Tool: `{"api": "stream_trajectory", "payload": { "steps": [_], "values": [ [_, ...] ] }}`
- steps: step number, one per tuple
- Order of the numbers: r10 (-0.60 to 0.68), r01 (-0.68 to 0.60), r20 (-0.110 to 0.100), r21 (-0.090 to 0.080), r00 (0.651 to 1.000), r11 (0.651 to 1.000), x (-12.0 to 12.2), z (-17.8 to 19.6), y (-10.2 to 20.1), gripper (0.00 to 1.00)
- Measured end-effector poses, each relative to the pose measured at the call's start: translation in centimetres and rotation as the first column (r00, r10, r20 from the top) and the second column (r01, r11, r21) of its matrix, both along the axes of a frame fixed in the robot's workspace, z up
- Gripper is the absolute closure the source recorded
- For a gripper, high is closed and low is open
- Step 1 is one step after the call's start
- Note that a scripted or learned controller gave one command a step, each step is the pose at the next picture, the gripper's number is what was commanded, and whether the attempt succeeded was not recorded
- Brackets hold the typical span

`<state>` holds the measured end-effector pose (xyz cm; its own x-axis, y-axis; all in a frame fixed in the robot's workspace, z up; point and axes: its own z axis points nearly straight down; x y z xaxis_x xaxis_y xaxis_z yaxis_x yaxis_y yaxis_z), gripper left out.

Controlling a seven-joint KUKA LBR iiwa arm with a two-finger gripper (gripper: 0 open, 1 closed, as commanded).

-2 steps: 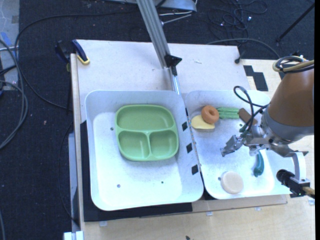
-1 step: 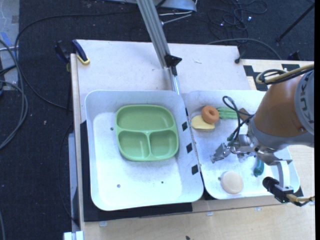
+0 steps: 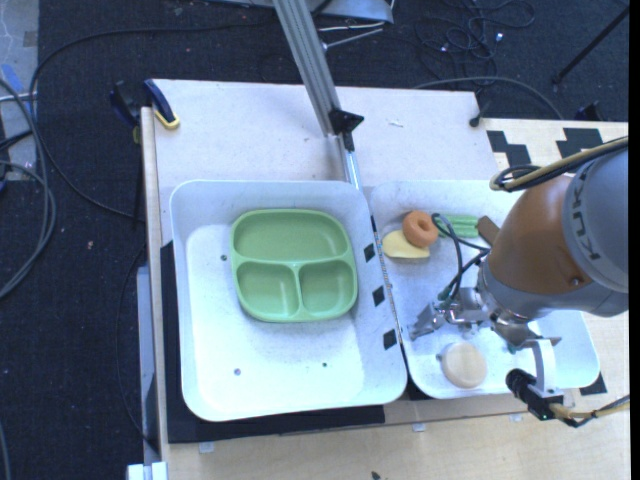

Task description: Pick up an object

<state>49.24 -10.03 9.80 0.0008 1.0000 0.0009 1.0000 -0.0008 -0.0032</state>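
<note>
Two shallow white bins are sitting side by side on the bench. The left bin (image 3: pixel 200 368) is taking up the centre-left of the frame and is holding a pale green divided plate (image 3: pixel 295 264), which is lying flat in its upper half with one long compartment above two smaller ones.

The right bin (image 3: pixel 392 200) is lying in the lower right of the frame. Near its upper edge an orange doughnut-shaped ring (image 3: pixel 420 229) is resting against a pale yellow wedge-like piece (image 3: pixel 403 248), the two touching. Just to the right of them a green object (image 3: pixel 459 226) is lying, partly hidden by the arm. At the bin's lower edge a round cream-coloured object (image 3: pixel 464 365) is sitting apart from the others.

The arm is reaching in from the right edge of the frame, its orange band showing above the wrist. The gripper (image 3: pixel 437 320) is hanging over the middle of the right bin, just above the round cream object and below the ring. Whether its fingers are spread or closed cannot be told here, and nothing is visibly sitting between them.
</note>
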Motion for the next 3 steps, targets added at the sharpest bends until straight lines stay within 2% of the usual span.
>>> {"api": "stream_trajectory", "payload": {
  "steps": [1, 3],
  "values": [
    [-0.001, 0.001, 0.002, 0.000, 1.000, 1.000, 0.0, 1.2, 0.0, 1.00],
    [0.004, -0.004, 0.008, -0.002, 1.000, 1.000, -1.1, 13.1, 0.5, 1.00]
  ]
}}
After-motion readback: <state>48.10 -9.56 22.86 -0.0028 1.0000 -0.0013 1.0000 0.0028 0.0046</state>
